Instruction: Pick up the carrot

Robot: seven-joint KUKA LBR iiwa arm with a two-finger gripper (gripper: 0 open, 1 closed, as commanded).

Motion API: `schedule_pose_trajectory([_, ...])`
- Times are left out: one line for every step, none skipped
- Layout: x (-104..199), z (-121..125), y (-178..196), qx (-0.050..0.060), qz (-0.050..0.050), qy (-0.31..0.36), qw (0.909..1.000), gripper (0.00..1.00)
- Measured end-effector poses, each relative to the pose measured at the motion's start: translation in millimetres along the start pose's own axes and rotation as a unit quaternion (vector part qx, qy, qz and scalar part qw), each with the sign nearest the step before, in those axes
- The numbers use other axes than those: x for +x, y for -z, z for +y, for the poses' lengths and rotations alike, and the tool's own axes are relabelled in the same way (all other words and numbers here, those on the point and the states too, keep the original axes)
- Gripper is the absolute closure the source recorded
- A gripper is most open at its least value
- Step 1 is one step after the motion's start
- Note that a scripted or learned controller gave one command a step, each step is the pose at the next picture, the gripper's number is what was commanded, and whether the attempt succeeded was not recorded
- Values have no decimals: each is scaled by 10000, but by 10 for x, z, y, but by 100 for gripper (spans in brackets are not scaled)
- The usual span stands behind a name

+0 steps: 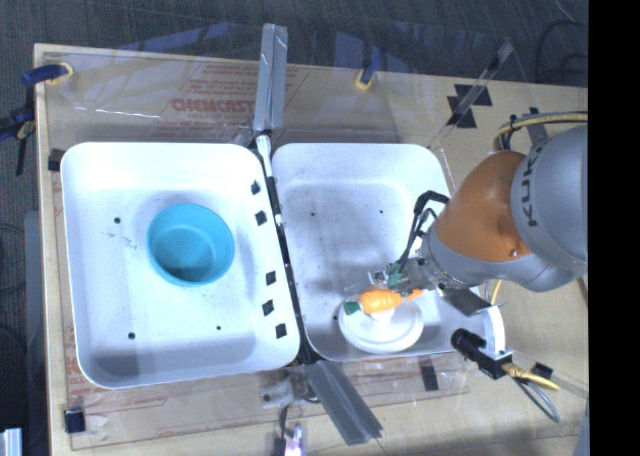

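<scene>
The gripper (397, 282) sits at the carrot (380, 301); its state cannot be determined. The carrot lies on a white plate (380, 332) in the right bin (330, 194).

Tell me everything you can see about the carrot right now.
The carrot is small and orange, smooth like a plastic toy, with a bit of green at the end nearest the arm. It lies on its side across the top of a white dish in the near right corner of the right bin. The gripper sits right at its green end; whether it grips the carrot cannot be made out.
</scene>
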State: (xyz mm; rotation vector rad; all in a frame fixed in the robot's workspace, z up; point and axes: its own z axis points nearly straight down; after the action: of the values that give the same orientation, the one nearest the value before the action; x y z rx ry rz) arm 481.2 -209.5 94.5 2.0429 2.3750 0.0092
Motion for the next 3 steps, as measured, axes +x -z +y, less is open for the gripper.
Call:
schedule_pose_trajectory([-9, 28, 119, -24, -14, 31, 10000, 100])
schedule_pose_trajectory([667, 172, 1462, 49, 10, -881, 9961, 100])
schedule_pose_trajectory([665, 170, 1460, 51, 10, -883, 9961, 0])
